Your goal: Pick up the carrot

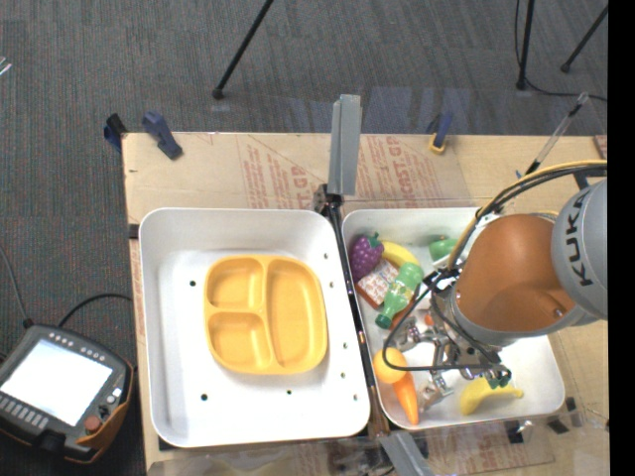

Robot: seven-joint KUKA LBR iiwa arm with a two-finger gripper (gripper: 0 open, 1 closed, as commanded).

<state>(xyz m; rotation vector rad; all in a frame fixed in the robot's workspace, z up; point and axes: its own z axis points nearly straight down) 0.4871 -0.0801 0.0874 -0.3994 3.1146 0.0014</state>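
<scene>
Grey carpet behind; gripper [444, 362], finger state indiscernible, low over carrot [405, 396] in lower-right white bin [552, 365].

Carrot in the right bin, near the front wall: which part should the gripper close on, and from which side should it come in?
Probably the carrot's thicker orange middle, coming straight down from above. It lies flat near the right bin's front wall, tapering toward that wall, so a side approach looks blocked. An orange fruit crowds its upper end and the gripper hangs just right of it, so close the fingers across its width.
</scene>
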